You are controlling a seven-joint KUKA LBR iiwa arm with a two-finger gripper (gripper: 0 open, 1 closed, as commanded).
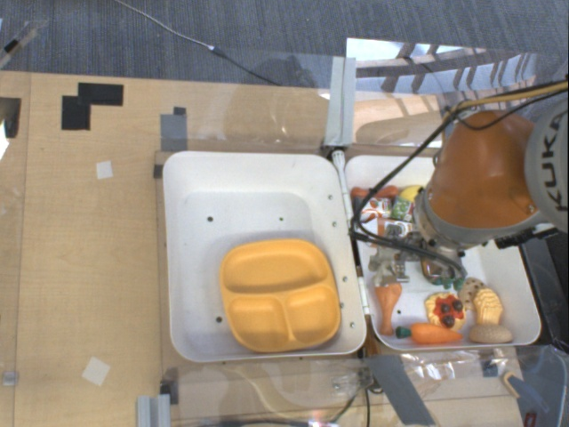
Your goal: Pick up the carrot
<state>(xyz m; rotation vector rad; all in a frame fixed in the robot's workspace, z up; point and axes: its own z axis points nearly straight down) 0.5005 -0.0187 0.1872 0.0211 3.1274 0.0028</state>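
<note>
Worktop (80, 265): pale wood surface carrying two shallow white bins side by side; black square markings near its far left corner; small pale tape squares on the left part.
Left bin (191, 203): white, rounded corners, holds one item.
Yellow plate (280, 294): divided plate with three compartments, lying flat in the near right part of the left bin, nothing in its compartments.
Right bin (524, 314): white, touching the left bin along a shared divider; holds a scatter of toy food items.
Carrot (436, 334): orange, lying flat along the near wall of the right bin, green stub at its left end; free of the gripper, nothing on top of it.
Drumstick (388, 302): orange-brown, upright in the picture, just left of the carrot, near the divider.
Pizza slice (444, 309): yellow with red and dark spots, just behind the carrot.
Corn cob (487, 306): pale yellow, right of the pizza slice.
Tan lump (491, 333): rounded, at the near right corner of the right bin, just right of the carrot.
Packets (391, 207): red, white, yellow and green items at the far left of the right bin, partly hidden by the arm.
Arm (484, 181): grey with an orange band, over the right bin, black cable looped beside it.
Gripper (391, 263): metal, low over the middle left of the right bin, behind the drumstick and apart from the carrot; whether its fingers are apart or together cannot be told.
</note>
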